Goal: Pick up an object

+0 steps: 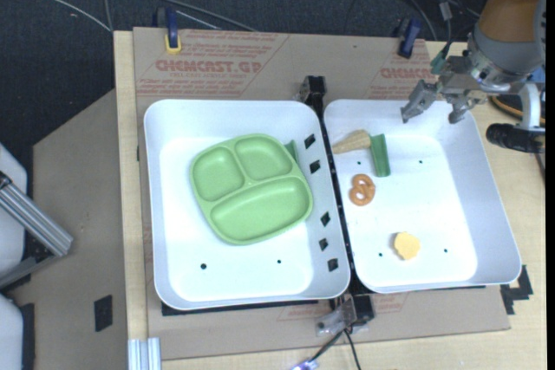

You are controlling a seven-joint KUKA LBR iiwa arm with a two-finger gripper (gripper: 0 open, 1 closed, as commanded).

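Observation:
In the right bin (486, 212) lie a green stick-shaped piece (380, 154), a tan wedge (351, 140) beside it, an orange pretzel (362, 190) and a yellow chunk (406, 246). My gripper (434, 106) hangs over the bin's far right corner, fingers spread open and nothing between them. It is above and to the right of the green piece, apart from all the objects.
The left bin (173, 256) holds a green divided plate (250, 187). Black clips run along the divider between the bins (323, 186). Blue clamps (173, 29) hold the cardboard base at the back. Cables trail at the far right.

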